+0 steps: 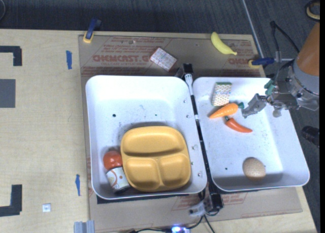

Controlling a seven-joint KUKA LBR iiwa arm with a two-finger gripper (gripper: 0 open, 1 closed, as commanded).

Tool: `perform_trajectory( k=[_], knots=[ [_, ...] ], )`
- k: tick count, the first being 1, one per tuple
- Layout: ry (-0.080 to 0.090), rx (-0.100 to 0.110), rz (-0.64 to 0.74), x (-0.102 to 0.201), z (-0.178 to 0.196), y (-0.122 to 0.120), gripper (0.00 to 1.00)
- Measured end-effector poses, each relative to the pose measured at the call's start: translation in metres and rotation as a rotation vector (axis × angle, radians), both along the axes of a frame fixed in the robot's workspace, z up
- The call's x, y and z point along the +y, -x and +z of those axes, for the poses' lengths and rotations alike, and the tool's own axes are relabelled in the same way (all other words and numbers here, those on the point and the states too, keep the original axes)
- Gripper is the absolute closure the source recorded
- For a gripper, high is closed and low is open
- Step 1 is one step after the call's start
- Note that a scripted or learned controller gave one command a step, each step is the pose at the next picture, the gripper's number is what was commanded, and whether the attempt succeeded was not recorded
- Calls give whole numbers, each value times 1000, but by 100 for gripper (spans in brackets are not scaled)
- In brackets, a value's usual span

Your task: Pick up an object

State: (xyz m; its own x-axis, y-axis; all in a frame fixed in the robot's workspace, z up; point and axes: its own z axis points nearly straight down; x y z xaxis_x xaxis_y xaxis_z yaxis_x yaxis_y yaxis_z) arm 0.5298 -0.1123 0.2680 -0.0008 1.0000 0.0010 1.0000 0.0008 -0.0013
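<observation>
The right bin (292, 140) holds an orange carrot (224, 110), a red-orange chili pepper (237, 125), a green and white dotted block (221, 94) and a beige egg-shaped object (254, 167). My gripper (265, 108) hangs over the bin's upper right part, just right of the carrot's tip. It stands open, with nothing between its fingers; its left finger (252, 105) is close to the carrot and the chili. In the left bin (101, 100) lie a large yellow compartment tray (155, 157) and a red-capped bottle (115, 170).
Behind the bins, on the brown board, lie a yellow banana (222, 44) and a small patterned packet (162, 59). A black divider (195, 120) runs between the two bins. Cables trail along the arm at the right.
</observation>
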Motion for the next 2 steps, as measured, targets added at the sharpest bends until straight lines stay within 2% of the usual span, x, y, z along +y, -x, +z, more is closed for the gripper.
perform_trajectory(
  k=[1,2],
  knots=[
    [0,0,-2,-20,-128,-16,0],
    [1,-4,-1,1,-182,-9,0]
  ],
)
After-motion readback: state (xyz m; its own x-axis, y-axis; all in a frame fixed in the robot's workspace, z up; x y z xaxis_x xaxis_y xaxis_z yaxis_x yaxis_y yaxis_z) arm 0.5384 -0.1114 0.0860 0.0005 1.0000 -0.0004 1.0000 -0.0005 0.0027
